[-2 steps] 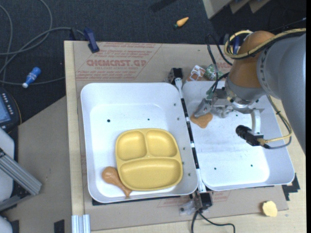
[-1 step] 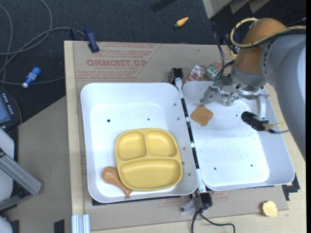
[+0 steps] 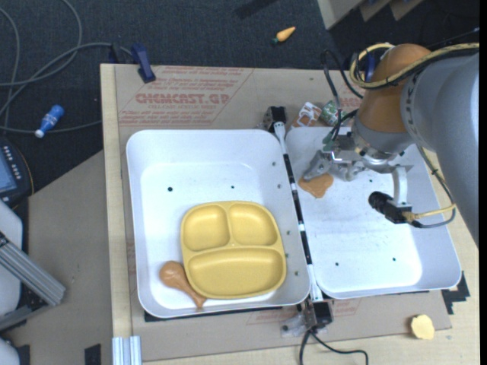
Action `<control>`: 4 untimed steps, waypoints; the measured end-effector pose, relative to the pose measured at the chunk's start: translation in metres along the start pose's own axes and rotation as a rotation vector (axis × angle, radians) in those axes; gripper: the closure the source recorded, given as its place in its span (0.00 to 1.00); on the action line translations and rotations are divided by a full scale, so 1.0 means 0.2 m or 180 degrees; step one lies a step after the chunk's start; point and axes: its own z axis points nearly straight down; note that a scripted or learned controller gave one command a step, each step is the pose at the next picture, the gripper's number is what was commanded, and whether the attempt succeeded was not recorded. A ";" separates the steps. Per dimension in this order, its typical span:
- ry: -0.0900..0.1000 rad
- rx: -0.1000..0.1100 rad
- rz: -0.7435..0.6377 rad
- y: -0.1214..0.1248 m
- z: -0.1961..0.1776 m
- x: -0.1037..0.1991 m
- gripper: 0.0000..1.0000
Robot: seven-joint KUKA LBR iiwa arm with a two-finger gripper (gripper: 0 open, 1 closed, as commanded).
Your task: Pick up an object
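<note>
In the right bin [image 3: 380, 268], an orange-brown chunk [image 3: 316, 185] lies against the left wall near the far end. My gripper [image 3: 332, 166] hangs directly over the chunk's upper edge, touching it or nearly so. Whether the chunk is gripped cannot be made out. In the left bin [image 3: 152, 158] a yellow divided plate [image 3: 231, 248] lies near the front. An orange drumstick-shaped toy [image 3: 179, 277] lies against the plate's front left corner.
A small brown-and-white packet [image 3: 307, 115] and a green item [image 3: 329, 111] sit at the right bin's far rim. A yellow lump [image 3: 421, 326] lies on the bench at the front right. The arm's grey body covers the right bin's far right corner.
</note>
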 end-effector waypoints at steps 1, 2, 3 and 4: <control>-0.0003 -0.0008 0.0005 0.00 0.00 -0.03 0.00; -0.0003 -0.0005 0.0008 -0.02 0.00 -0.02 0.00; -0.0004 -0.0017 0.0006 -0.01 -0.05 -0.02 1.00; -0.0003 0.0000 0.0008 -0.08 0.00 -0.01 1.00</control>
